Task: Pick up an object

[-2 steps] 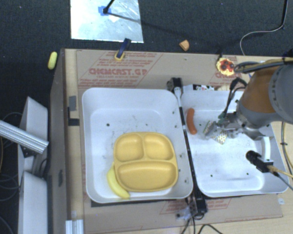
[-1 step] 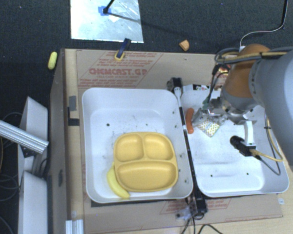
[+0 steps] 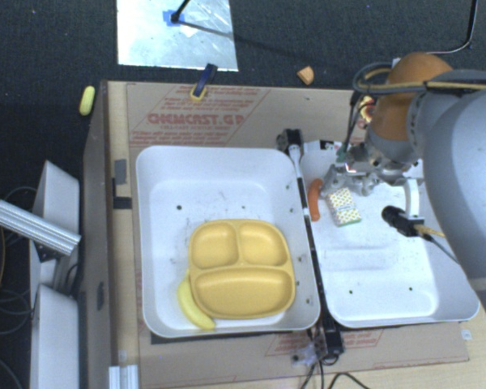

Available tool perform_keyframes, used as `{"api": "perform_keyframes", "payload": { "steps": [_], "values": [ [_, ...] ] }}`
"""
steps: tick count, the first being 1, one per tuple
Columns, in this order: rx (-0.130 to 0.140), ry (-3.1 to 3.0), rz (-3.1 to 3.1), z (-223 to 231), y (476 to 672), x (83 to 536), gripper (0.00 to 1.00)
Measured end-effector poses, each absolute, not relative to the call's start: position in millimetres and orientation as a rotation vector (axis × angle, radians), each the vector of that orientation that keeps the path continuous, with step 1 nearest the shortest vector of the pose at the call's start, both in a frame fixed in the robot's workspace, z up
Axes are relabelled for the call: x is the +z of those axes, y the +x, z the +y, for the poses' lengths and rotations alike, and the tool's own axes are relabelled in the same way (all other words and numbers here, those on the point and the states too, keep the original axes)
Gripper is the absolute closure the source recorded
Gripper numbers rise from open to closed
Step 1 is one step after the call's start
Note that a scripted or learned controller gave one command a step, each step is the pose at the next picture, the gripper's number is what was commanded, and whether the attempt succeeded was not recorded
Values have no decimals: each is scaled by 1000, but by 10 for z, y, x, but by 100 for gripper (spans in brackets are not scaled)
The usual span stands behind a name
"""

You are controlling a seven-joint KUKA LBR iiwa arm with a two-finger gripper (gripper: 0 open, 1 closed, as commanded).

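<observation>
My gripper [image 3: 351, 183] hangs over the back left part of the right bin [image 3: 389, 298], its fingers spread apart with nothing between them. Just in front of it lies a small white block with a green dotted pattern [image 3: 345, 208], on the bin floor. An orange sausage-shaped piece [image 3: 314, 199] rests against the right bin's left wall. In the left bin [image 3: 219, 177] sits a yellow divided plate [image 3: 241, 267], and a yellow banana [image 3: 193, 305] pokes out from under its front left edge.
The grey arm [image 3: 458, 177] covers the right bin's right side, with a black connector [image 3: 398, 219] sticking out below the wrist. A ridge [image 3: 304, 217] divides the two bins. Small loose items lie on the dark floor behind the bench.
</observation>
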State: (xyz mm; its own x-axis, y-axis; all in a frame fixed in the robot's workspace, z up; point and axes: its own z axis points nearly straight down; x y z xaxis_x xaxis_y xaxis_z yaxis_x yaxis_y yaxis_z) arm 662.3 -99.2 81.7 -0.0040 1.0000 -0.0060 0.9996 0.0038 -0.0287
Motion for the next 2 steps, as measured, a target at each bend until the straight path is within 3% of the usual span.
{"api": "perform_keyframes", "payload": {
  "steps": [1,2],
  "values": [
    [-2,-2215,-2236,-937,6699,962,100],
    [-7,-2217,-2230,-342,5987,1861,100]
  ]
}}
